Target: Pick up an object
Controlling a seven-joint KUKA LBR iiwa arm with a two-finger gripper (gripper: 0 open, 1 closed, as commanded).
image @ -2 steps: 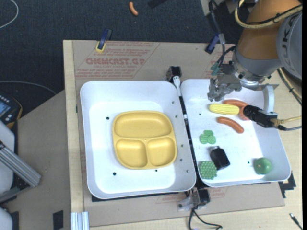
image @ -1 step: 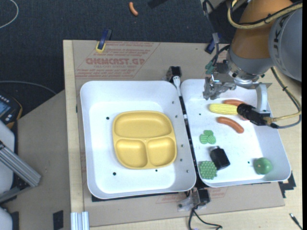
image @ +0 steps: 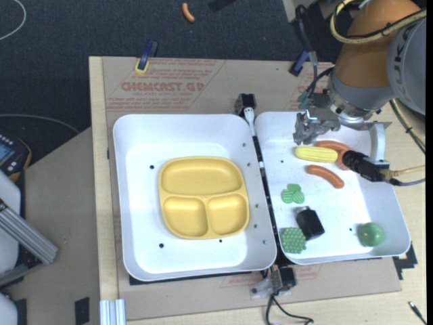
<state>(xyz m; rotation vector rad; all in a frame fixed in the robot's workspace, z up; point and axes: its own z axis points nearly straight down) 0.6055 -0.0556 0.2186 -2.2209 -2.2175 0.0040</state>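
2 white bins sat side by side, the left bin (image: 128,181) carrying a yellow tray (image: 203,196). Right of the tray, in the right bin (image: 385,202), lay green bits (image: 293,194), a black block (image: 310,222), a corn cob (image: 316,154), 2 sausages (image: 326,175) and a green ball (image: 370,233). The gripper (image: 306,133) hung just left of the cob's left tip; whether it was spread, I cannot tell. The cob's long axis ran left to right, leading away from the gripper, so it looked the handiest pick.

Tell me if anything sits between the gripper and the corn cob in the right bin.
Nothing visible does. The gripper hangs at the far left end of the corn cob, right above it. The two sausages lie beside and behind the cob, and the black block and green toys sit nearer the front.
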